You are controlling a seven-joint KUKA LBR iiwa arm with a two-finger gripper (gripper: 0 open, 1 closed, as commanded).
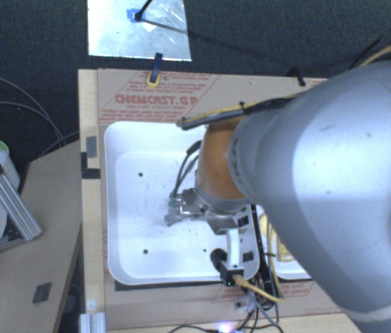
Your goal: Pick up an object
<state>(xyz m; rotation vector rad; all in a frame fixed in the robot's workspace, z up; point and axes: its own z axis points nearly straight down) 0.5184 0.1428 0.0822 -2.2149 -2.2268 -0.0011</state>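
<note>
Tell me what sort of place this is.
Probably a robotics lab test bench: a grey arm with an orange band reaches over a shallow white plastic bin set on a cardboard sheet, with loose black cables lying about.

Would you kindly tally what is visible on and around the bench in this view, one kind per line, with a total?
White bins: 2, the left bin and the right bin, mostly behind the arm
Robot arm: 1, grey with an orange band
Silver sheet beyond the bench: 1
Aluminium rail at left: 1
Total: 5
</note>
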